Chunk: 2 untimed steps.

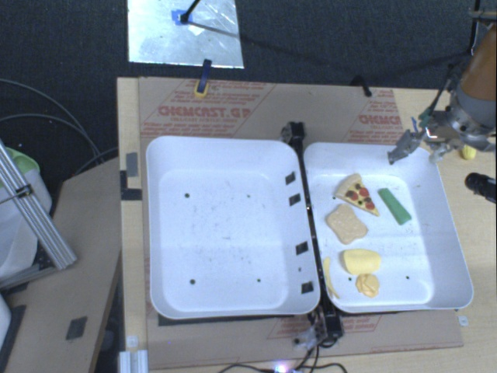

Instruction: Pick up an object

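Observation:
The right bin (446,231) holds several toy foods: a pizza slice (357,193), a green block (394,206), a tan slice of toast (346,224), a yellow lump (362,261) and a small orange-yellow piece (367,285). A thin pale yellow strip (329,278) lies along the bin's left wall. My gripper (418,151) hangs over the bin's far right corner, above and to the right of the pizza slice. It is open, with nothing between its fingers (399,151).
The left bin (225,224) sits beside the right one, with a black divider clamp (295,134) between them. A silver sheet (184,20) lies beyond the bench. An aluminium frame (31,208) stands at the far left. A small yellow item (467,153) rests outside the right bin.

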{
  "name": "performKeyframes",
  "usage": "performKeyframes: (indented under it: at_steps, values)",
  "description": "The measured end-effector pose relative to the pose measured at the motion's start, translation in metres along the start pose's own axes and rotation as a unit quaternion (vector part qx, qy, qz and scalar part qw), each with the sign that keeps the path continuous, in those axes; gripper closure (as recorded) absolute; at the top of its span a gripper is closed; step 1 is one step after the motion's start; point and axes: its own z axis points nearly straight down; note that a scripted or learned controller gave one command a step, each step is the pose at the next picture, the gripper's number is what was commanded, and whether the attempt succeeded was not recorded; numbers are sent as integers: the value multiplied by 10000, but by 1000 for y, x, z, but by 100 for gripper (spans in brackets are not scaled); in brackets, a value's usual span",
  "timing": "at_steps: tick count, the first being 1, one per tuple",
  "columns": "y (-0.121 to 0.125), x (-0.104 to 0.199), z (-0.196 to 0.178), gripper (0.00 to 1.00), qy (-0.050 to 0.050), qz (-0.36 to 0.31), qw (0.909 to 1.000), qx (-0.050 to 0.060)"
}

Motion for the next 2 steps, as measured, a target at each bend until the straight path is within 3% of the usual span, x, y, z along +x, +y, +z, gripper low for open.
performKeyframes:
  at_steps: [1, 2]
  values:
    - [2, 57, 78, 0, 23, -30, 10000, 35]
    - [-10, 46, 112, 0, -7, -4, 10000, -29]
